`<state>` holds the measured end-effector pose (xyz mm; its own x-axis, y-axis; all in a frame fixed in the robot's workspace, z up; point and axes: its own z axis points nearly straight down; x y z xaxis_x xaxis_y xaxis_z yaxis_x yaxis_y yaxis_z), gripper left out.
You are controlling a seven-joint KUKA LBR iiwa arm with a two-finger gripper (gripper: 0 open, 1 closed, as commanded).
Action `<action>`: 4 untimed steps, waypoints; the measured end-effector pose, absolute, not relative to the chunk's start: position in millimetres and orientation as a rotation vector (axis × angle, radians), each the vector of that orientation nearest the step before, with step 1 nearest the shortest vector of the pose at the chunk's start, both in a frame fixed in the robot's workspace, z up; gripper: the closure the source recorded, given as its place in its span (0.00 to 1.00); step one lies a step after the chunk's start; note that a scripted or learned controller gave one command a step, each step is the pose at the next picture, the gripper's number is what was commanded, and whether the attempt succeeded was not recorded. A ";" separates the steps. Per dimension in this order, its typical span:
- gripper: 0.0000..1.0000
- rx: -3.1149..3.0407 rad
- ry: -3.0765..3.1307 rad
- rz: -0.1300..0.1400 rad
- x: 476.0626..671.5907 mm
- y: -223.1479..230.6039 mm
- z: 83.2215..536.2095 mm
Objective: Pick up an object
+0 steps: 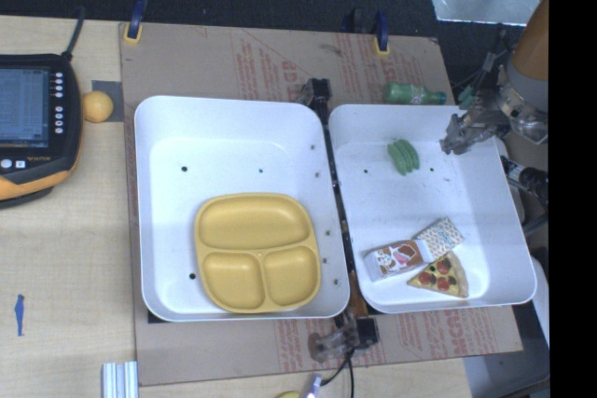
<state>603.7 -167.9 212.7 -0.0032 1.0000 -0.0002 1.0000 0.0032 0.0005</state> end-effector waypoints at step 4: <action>0.00 2.220 2.225 -0.005 620.9 -134.5 236.4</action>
<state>620.9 -134.5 236.4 -0.0020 1.0000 -0.0014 1.0000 0.0020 -0.0032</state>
